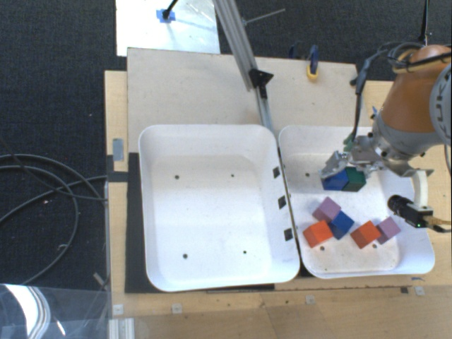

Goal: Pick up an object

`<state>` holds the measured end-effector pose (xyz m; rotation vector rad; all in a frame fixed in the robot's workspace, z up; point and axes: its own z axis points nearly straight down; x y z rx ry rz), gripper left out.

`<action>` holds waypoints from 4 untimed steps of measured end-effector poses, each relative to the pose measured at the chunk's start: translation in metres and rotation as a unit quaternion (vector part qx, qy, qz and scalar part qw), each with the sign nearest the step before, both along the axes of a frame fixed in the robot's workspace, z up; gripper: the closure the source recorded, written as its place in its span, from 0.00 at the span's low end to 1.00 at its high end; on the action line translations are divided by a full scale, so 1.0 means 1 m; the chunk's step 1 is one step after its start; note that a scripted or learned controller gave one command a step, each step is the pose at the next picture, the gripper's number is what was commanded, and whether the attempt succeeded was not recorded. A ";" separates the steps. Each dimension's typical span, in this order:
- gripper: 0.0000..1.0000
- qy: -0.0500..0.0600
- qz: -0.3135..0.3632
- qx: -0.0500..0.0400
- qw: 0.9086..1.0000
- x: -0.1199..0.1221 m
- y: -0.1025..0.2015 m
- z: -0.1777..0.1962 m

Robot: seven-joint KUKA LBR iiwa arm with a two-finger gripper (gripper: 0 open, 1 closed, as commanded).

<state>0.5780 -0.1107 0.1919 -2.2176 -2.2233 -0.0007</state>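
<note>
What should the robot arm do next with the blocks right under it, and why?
Probably a short, straight lift. The gripper sits low in the right white bin, right over a blue block and a green block. I cannot tell whether either is gripped; raising a little would show it, clear of the purple block nearby.

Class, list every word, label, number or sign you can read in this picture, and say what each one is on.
None can be read: the two white bins, the blocks, the arm and the bench show no legible text.
</note>
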 end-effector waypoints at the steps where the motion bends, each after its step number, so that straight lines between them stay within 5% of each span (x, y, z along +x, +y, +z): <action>1: 0.00 -0.001 0.001 -0.001 1.000 0.019 -0.067 -0.092; 2: 1.00 -0.001 0.002 -0.001 1.000 0.019 -0.066 -0.083; 3: 1.00 -0.004 0.004 -0.001 1.000 0.060 -0.016 -0.100; 4: 1.00 -0.005 0.005 0.001 1.000 0.084 0.073 0.004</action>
